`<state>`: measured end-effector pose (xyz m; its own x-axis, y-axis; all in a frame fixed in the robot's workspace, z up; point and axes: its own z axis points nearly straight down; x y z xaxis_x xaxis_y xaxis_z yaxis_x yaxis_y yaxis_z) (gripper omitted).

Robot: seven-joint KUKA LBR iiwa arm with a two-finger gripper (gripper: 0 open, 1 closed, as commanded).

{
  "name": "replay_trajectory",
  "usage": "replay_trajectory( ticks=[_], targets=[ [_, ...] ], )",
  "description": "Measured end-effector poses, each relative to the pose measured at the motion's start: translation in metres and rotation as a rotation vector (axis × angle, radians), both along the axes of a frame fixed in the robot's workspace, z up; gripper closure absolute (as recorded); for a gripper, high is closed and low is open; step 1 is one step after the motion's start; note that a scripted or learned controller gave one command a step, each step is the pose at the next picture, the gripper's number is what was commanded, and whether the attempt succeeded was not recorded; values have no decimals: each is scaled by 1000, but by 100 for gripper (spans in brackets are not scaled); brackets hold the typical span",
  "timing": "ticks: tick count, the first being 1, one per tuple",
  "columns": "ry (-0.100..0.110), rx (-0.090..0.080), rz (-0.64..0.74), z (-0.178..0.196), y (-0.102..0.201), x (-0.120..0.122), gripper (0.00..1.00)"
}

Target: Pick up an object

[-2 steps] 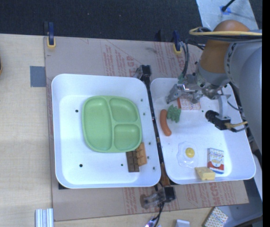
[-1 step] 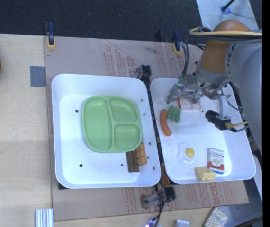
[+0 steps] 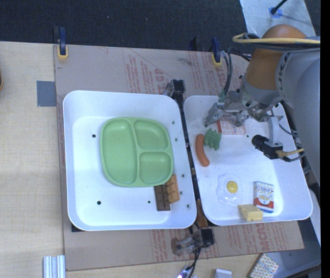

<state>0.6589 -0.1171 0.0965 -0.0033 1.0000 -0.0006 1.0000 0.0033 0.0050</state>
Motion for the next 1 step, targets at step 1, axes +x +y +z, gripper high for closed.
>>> replay_trajectory(
  ticks=[1],
  targets=[
    [0,-3,1,0,2,0,0]
  ],
)
